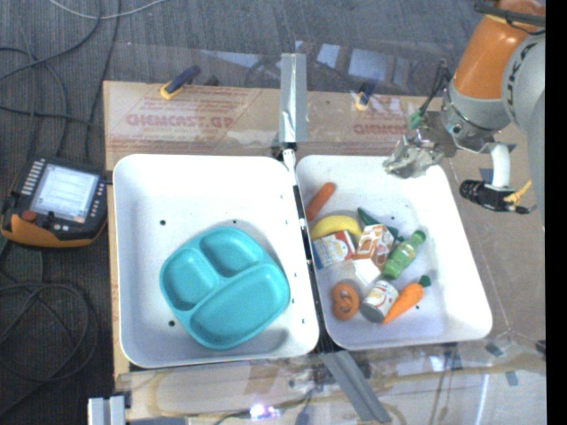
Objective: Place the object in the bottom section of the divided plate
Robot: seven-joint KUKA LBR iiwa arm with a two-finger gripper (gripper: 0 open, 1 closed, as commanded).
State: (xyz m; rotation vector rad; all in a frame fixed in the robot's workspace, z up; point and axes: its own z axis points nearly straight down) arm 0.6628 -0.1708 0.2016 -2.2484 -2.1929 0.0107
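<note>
Cardboard [190, 122] printed "CHEMCAST", behind bins, teal divided plate [225, 288], claw [409, 159].

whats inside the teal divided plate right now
The teal divided plate in the left bin shows three bare sections, nothing in them. What lies under the plate is covered. The toy foods sit in the right bin.

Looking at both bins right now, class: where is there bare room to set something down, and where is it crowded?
Free: all three sections of the teal divided plate, and the left bin floor around its upper and left sides. In the right bin, only the top strip below the gripper is bare. Crowded: the right bin's middle, where the banana, green bottle, can and carrot cluster.
</note>
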